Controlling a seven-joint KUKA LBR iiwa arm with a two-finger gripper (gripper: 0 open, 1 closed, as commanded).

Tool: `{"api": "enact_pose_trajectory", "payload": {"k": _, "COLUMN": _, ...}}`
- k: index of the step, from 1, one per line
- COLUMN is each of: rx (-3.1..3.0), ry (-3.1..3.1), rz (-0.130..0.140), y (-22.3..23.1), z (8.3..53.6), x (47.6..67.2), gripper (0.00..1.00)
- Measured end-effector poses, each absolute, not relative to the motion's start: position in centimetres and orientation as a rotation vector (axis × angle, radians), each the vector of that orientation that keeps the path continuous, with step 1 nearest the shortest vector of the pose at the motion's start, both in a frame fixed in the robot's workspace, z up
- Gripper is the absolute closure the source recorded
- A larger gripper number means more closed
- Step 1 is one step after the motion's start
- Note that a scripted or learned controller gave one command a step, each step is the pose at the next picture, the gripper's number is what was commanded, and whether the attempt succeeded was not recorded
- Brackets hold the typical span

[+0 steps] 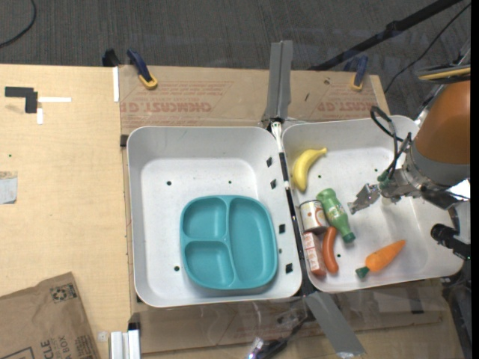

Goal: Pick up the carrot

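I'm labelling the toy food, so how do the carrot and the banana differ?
The carrot is orange with a green stub; the banana is plain yellow. The carrot is straight and tapered; the banana curves. The carrot lies near the bin's front wall, the banana toward the back. Both lie flat in the right bin.

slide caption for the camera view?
End effector above the right bin, carrot lying beside banana, bottle and can.

One fixed overhead camera looks slantwise down on both bins (pixel 142 200).
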State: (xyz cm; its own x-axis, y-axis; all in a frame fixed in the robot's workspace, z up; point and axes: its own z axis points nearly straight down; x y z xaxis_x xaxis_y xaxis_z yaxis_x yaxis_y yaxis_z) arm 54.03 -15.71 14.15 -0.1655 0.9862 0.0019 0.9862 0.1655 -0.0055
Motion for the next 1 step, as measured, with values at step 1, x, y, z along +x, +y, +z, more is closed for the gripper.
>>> {"api": "enact_pose_trajectory", "payload": {"k": 1, "rx": -1.705, "ry": -2.637, "rz": 0.001, "y": -16.93, "z": 16.02, "x": 55.63, "gripper": 0.00}}
